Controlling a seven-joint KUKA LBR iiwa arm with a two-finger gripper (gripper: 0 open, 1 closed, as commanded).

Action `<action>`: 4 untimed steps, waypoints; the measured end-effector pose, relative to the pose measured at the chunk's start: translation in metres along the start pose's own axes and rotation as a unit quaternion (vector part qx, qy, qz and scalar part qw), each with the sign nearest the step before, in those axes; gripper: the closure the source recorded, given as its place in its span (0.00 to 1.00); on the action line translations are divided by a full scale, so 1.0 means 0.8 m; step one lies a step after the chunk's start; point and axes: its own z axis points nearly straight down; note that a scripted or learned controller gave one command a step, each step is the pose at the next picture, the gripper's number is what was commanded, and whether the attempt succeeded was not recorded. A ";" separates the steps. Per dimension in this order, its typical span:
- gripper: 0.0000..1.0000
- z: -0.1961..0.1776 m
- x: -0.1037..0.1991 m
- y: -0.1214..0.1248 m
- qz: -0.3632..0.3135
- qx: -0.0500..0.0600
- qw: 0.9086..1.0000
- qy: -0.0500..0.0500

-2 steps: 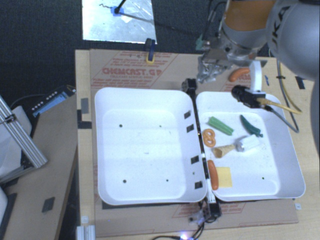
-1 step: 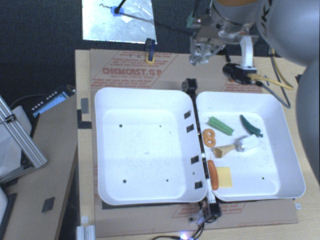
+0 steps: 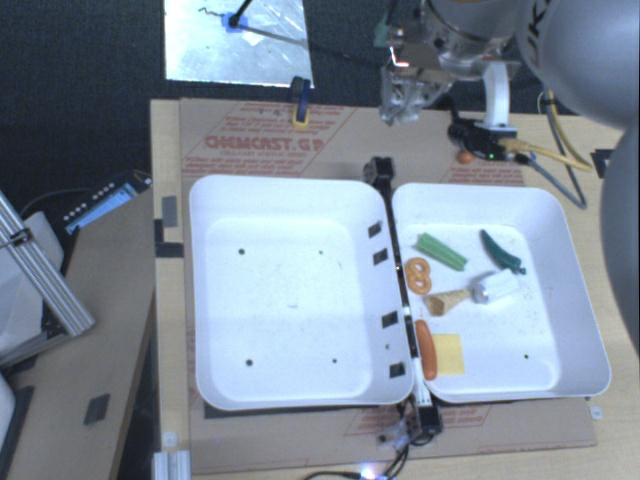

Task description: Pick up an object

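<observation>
The right bin (image 3: pixel 560 258) holds several small items: a light green piece (image 3: pixel 441 251), a dark green piece (image 3: pixel 501 251), an orange pretzel (image 3: pixel 418 275), an ice cream cone (image 3: pixel 451 300), a white and grey item (image 3: pixel 494 288), a yellow square (image 3: pixel 447 354) and an orange sausage (image 3: pixel 427 350) by the divider. My gripper (image 3: pixel 405 105) hangs high above the bench, beyond the bins' far edge and over the cardboard. Nothing shows between its fingers.
The left bin (image 3: pixel 285 288) sits beside the right one, joined by a black hinged divider (image 3: pixel 395 268). A yellow and blue clamp (image 3: pixel 299 103) and a shiny metal sheet (image 3: pixel 240 28) lie at the back. Cables (image 3: pixel 545 158) run at the right rear.
</observation>
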 end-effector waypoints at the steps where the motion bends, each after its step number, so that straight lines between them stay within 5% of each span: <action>1: 1.00 -0.033 -0.146 -0.001 0.005 -0.001 1.000 -0.001; 4: 1.00 -0.172 -0.086 0.000 -0.001 -0.002 1.000 0.000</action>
